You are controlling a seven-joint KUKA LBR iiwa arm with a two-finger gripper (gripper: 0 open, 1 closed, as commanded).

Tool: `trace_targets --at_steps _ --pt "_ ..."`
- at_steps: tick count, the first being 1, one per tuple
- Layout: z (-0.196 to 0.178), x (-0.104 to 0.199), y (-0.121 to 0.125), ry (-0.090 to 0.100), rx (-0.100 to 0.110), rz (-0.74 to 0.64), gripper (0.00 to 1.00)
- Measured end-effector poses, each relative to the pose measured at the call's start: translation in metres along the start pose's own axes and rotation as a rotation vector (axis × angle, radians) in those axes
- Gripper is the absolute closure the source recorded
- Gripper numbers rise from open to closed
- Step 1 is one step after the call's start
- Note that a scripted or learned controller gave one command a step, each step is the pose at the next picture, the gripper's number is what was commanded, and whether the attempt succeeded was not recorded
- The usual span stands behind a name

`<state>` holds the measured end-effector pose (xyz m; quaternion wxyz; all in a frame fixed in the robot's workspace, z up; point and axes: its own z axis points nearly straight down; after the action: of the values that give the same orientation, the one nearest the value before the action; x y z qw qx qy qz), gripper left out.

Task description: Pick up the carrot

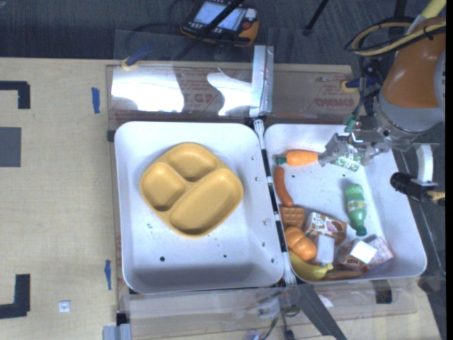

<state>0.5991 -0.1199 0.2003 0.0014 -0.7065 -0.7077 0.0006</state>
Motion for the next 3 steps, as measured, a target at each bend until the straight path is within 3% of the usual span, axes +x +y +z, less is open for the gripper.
trace_targets --at_steps 1,2,3 --pt "0.016 0.001 -0.009 0.001 0.001 -0.147 0.00" --pt "0.112 0.004 0.043 -0.003 -0.007 -0.205 0.00" --pt "0.116 0.014 0.063 0.001 0.017 -0.424 0.00"
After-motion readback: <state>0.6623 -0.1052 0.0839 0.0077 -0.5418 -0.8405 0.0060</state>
